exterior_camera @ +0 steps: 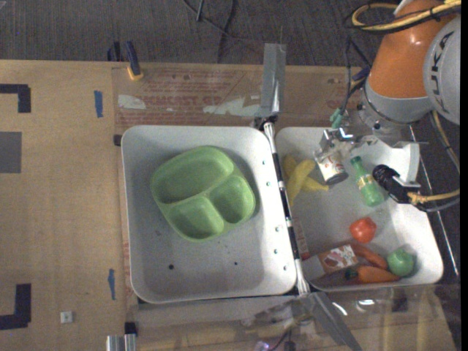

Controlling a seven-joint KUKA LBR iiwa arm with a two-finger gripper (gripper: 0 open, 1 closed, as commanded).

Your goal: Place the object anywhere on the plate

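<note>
Gripper (333, 146) over right bin (428, 247), at 12 o'clock of it, pinching small carton (331, 165). Carton lifted, just beside yellow banana (300, 175). Green divided plate (204, 191) in left bin (139, 254), well apart at 9 o'clock. Green bottle (365, 183) at gripper's 4 o'clock; tomato (363, 229) lower.

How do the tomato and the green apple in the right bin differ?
The tomato is red-orange; the green apple is green. The tomato sits apart near the bin's middle, while the green apple lies at the near right corner, beside a carrot. Both are small, round and lie in the right bin.
</note>
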